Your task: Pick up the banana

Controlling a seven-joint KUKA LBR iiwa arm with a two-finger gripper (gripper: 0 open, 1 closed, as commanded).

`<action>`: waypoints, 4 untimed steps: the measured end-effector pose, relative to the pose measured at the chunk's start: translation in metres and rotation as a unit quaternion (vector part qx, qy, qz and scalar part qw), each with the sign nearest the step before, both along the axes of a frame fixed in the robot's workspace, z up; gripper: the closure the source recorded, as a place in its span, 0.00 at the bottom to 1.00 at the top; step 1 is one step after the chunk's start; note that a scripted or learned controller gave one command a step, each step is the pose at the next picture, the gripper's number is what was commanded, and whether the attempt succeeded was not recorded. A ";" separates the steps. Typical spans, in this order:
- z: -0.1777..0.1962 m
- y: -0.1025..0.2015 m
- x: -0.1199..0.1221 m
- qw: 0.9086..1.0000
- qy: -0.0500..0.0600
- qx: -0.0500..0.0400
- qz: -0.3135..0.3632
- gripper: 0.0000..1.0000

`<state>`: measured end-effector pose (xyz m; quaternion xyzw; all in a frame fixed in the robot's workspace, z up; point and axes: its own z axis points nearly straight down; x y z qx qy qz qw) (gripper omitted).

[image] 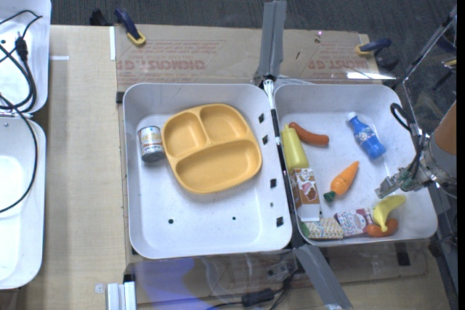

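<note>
The yellow banana [388, 210] lies curved near the front right corner of the right bin [330, 107], its lower end resting against an orange-red toy [381, 230]. My gripper [393, 187] hangs just above the banana's upper end, reaching in from the right. It looks open and there is nothing between its fingers.
The right bin also holds a carrot [343, 179], a blue bottle [365, 136], a red sausage [309, 134], a yellow bottle [294, 149], a small carton [306, 194] and flat packets [336, 226]. In the left bin [211, 232] are a yellow divided plate [212, 147] and a tin can [151, 144].
</note>
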<state>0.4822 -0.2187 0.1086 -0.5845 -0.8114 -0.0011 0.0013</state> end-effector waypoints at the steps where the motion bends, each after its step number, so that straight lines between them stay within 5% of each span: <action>1: -0.018 -0.003 0.033 1.000 -0.001 -0.002 0.028 1.00; 2: -0.018 0.000 0.033 1.000 0.001 0.001 0.030 0.00; 3: -0.017 -0.001 -0.004 0.999 0.000 0.000 0.048 0.00; 4: -0.017 -0.001 -0.004 0.999 0.000 0.000 0.048 0.00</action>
